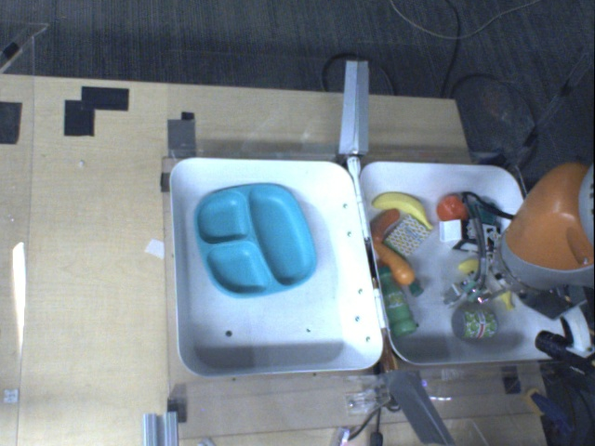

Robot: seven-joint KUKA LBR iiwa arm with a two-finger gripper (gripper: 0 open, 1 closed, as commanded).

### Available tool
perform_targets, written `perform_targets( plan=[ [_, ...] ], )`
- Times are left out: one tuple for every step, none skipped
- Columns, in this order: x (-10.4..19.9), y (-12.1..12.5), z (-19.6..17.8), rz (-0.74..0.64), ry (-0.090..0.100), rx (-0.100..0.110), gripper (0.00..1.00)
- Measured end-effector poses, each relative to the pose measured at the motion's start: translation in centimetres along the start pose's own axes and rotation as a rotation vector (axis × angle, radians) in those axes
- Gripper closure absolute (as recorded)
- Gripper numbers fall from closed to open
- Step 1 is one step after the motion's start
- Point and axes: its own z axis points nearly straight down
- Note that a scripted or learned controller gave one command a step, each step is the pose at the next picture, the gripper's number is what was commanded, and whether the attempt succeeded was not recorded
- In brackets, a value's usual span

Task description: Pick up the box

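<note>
1. The box [407, 235], a small flat carton with a speckled or checked face, lay in the right bin [521, 182], in its left half, just below the banana [403, 205] and touching or just beside the carrot-like orange piece [394, 260].
2. The jaws [474, 282] sat further right in the same bin, under the orange-banded arm [554, 229], so the box lay to the left of them and a little toward the far wall, near but apart.
3. The box sat turned like a diamond, its edges slanting against the bin walls; no long axis could be clearly told.
4. The state of the jaws could not be told: the tips were a tangle of metal and wire above a round greenish thing [477, 323], and nothing could be seen between them.
5. A green bottle [398, 307] lay along the left wall below the box, and a red thing [451, 206] lay to its right.
6. The arm hid the bin's right side; the left bin [186, 277] held a blue divided plate [255, 238].
</note>
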Motion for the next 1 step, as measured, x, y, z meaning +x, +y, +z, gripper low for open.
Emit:
perform_targets(
  plan=[
    [-0.08,0.30,-0.84,-0.003,-0.001,-0.005,1.00]
  ],
)
